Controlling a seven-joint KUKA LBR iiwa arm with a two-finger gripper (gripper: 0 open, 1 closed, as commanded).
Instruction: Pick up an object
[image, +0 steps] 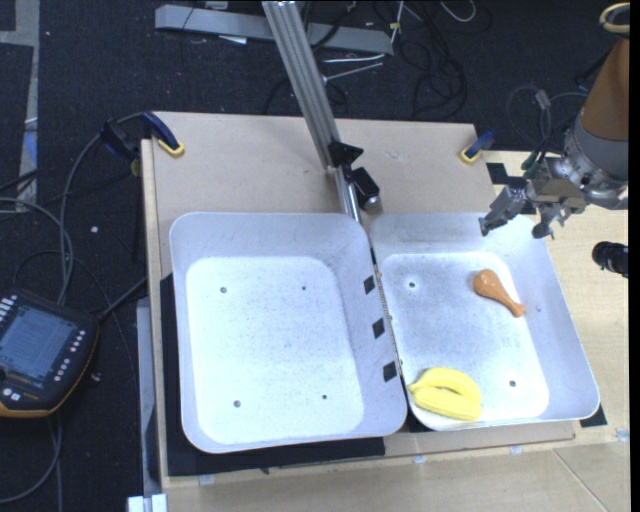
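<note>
A: Where is the gripper (518, 217)?
B: Above the far right corner of the right bin (560, 300), fingers spread apart, holding nothing.
A: And the objects?
B: Two. An orange drumstick toy (497, 291) lies in that bin, near and just below the gripper. A yellow banana-like toy (446, 393) rests at the bin's near edge, well apart.
A: The arm?
B: It reaches in from the upper right, wrist angled down-left. The left bin (200, 250) sits beside.
</note>
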